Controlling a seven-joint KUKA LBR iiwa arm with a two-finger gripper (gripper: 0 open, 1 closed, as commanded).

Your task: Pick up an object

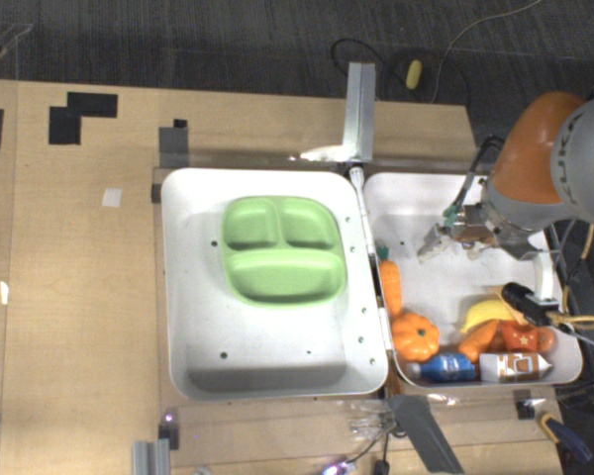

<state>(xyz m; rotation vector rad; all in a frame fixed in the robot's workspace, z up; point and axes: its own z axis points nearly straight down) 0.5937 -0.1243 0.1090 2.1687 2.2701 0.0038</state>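
- Jaws first: the two-finger gripper (453, 237) is seen spread apart, one finger angled out toward the left bin and the other drawn back under the wrist, and nothing is held between them.
- From the fixed overhead camera, the grey arm with the orange band (535, 161) is seen reaching in from the right, and the gripper is poised over bare floor in the upper half of the shallow white right-hand bin (416, 191).
- No particular object is named by the task; every candidate is found heaped along the near edge of that bin: a small round orange pumpkin (416, 335), a slim orange carrot (390, 287) along the left wall, a yellow banana (490, 314), a red tomato-like piece (520, 338), a blue can on its side (447, 368) and a white carton with a brown label (515, 366).
- The key relation: the pile lies below the gripper in the picture, toward the near rim and well apart from it; the carrot is judged the closest, its long axis running along the wall.
- The shallow white left-hand bin (193, 295) is occupied by a light green divided plastic tray (282, 248), lying flat.
- A descent where the gripper now hovers would be judged to close on nothing; a shift toward the near rim is called for.
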